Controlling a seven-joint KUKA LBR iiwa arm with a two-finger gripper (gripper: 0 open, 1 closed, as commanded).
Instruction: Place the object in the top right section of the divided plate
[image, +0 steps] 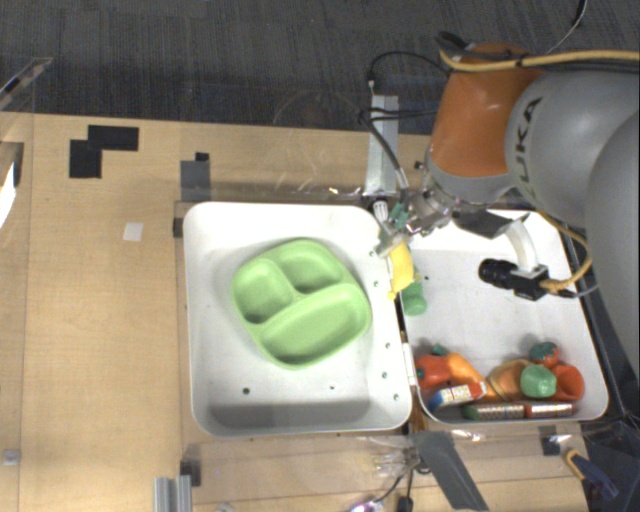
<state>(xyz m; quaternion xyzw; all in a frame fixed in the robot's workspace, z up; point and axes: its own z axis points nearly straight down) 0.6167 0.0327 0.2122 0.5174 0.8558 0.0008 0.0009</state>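
The object (401, 268) is a small yellow block with a green piece (412, 299) at its lower end, hanging over the wall between the two white bins, just right of the green divided plate (300, 300) in the left bin (210, 330). The end effector (395, 238) pinches the yellow block's upper end between its fingers.

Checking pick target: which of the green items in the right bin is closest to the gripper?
The small green piece under the yellow item, just below the gripper. The other green one lies in the pile at the bin's near edge.
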